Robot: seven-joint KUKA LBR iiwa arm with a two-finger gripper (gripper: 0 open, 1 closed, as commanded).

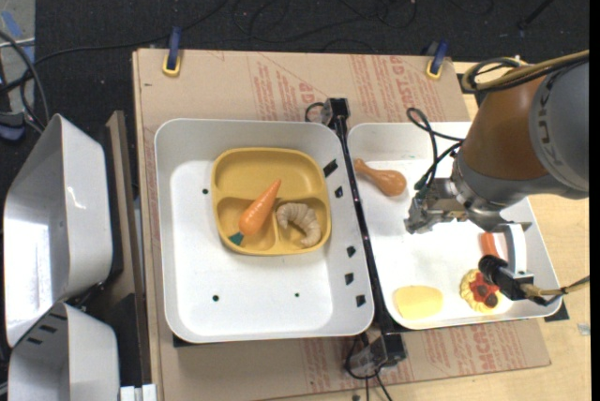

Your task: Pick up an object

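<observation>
Arm: we saw the grey and orange arm [525, 141] reaching in from the right over the right bin [398, 139].
Fingers: the gripper [419, 219] hung low above the bin floor; we could not tell how far its fingers stood apart, nor anything between them.
Right bin: a toy drumstick [381, 176] lay just left of the gripper, a pale yellow disc [417, 301] near the front edge, a red and yellow toy [483, 289] at the front right.
Left bin [253, 296]: a yellow divided plate [267, 163] held a carrot [260, 208] and a shrimp [300, 221], side by side.
Counter [281, 76]: both bins sat on it, touching.
</observation>
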